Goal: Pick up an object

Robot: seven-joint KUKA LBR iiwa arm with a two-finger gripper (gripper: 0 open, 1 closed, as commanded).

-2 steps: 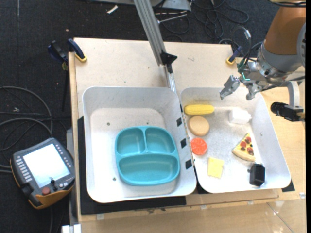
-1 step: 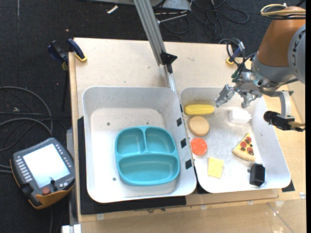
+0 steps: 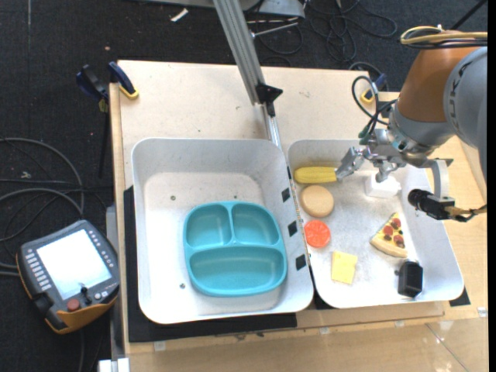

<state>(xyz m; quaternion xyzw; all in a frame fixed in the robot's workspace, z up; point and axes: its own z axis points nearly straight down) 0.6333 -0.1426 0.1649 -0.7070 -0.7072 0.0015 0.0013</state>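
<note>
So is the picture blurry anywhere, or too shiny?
In the camera view the toy food, like the pizza slice, looks sharp; the gripper is slightly soft; the teal tray has a mild sheen; the white bin is bright, shadows faint.

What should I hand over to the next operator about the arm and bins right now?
Gripper: low over the right white bin, fingertips beside the right end of the yellow corn cob; nothing seen between its fingers.
Right bin also holds the round tan bun, orange tomato slice, yellow cheese square, pizza wedge, small black block and a white piece under the wrist.
Left white bin: teal divided plate.
Done: approach only. Left: grasp and lift an object, probably the corn.
</note>
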